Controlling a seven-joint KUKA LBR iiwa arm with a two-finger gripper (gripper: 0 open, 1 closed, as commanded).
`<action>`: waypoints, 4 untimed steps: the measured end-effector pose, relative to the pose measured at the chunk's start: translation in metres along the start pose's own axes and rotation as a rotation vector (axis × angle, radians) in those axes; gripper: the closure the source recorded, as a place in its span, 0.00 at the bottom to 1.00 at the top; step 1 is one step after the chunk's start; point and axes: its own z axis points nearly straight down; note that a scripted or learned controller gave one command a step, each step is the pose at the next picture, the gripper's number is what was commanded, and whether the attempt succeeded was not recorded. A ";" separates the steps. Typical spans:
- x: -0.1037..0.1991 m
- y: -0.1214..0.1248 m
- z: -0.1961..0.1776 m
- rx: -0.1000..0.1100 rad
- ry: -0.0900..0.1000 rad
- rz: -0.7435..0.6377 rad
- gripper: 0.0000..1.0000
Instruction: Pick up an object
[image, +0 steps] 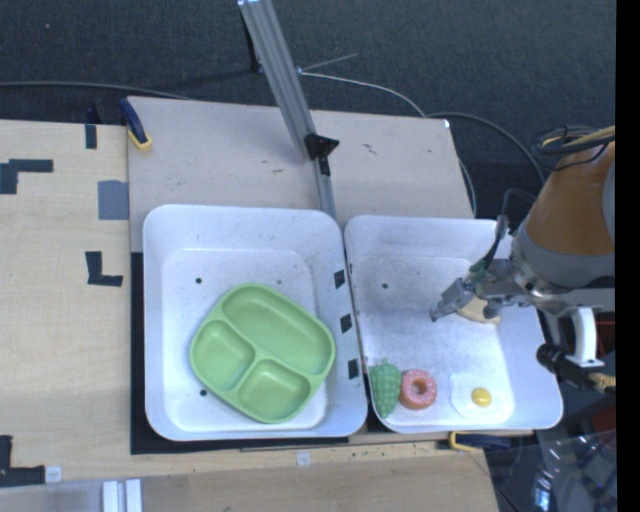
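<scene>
In the right bin (400, 250), along its near edge, lie a green bumpy toy (385, 385), a pink ring-shaped donut (418, 389) and a white disc with a yellow centre, like a fried egg (479, 397). My gripper (452, 300) hangs over the right half of this bin, above and behind those objects, pointing left. Nothing shows between its fingers. The arm comes in from the right with its orange band (575, 195) above the wrist.
The left bin (165, 250) holds a light green divided plate (262, 352). A grey metal pole (290, 90) slants across the back of the bench toward the gap between the bins. A cable runs over the dark floor behind.
</scene>
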 end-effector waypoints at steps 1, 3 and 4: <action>0.000 0.000 0.000 0.000 0.000 0.000 0.00; 0.005 0.001 0.111 -0.001 -0.003 0.002 0.00; 0.006 0.001 0.099 0.000 0.000 0.001 1.00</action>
